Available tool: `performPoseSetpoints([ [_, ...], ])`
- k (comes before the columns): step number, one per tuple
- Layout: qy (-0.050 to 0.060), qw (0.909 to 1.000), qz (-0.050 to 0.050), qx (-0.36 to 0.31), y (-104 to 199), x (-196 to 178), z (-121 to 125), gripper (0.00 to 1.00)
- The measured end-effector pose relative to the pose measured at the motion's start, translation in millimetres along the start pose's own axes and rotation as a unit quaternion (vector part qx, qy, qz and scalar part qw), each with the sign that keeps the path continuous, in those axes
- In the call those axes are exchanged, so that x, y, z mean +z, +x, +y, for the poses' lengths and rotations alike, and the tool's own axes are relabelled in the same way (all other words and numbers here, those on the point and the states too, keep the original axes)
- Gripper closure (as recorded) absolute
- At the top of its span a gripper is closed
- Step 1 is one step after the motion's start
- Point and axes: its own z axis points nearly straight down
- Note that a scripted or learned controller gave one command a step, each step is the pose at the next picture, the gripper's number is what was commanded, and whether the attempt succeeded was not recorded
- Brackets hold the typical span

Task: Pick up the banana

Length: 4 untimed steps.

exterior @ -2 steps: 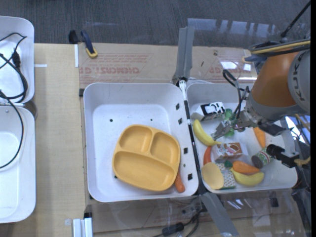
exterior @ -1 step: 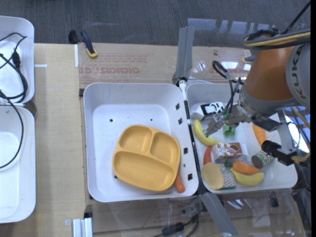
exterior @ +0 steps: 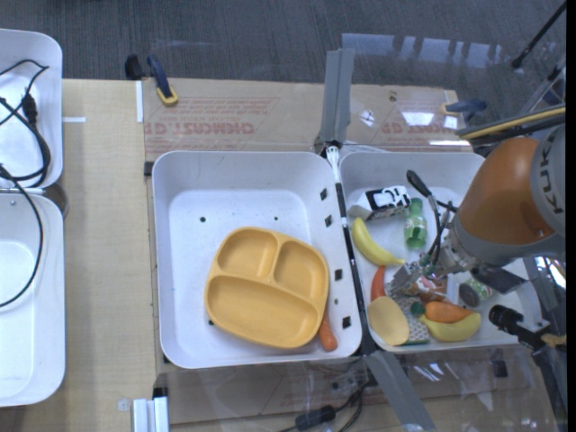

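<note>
Banana [exterior: 373,245] lies in the right bin [exterior: 468,162], hard up against its left wall, long axis running diagonally from its stem end near the divider down toward the bin's middle, with nothing resting on it. Just beyond its lower tip sits the gripper [exterior: 416,277], down low among the clutter, so the fruit is to the gripper's left and slightly up the view, near but apart. Whether the fingers are spread or closed can't be made out against the jumble, and nothing can be seen held between them. A second yellow curved fruit [exterior: 453,328] with a carrot [exterior: 443,311] on it lies on the gripper's other side, a likely decoy. A green bottle [exterior: 414,224] stands above, a pale yellow bowl [exterior: 388,319] below. Over in the left bin [exterior: 180,268], a yellow divided plate [exterior: 267,286] sits well away.
</note>
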Motion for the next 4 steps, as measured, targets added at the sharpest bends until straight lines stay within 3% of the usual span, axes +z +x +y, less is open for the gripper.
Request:
performPoseSetpoints([
  [1, 0.0, 0.9988, -0.001, 0.048, -43, -108, 54, 0.0],
  [2, 0.0, 0.9989, -0.002, 0.048, -44, -117, 54, 1.0],
  [3, 0.0, 0.9989, -0.001, 0.048, -44, -117, 54, 0.0],
  [4, 0.001, 0.9914, 0.0, 0.131, -30, -114, 53, 0.0],
])
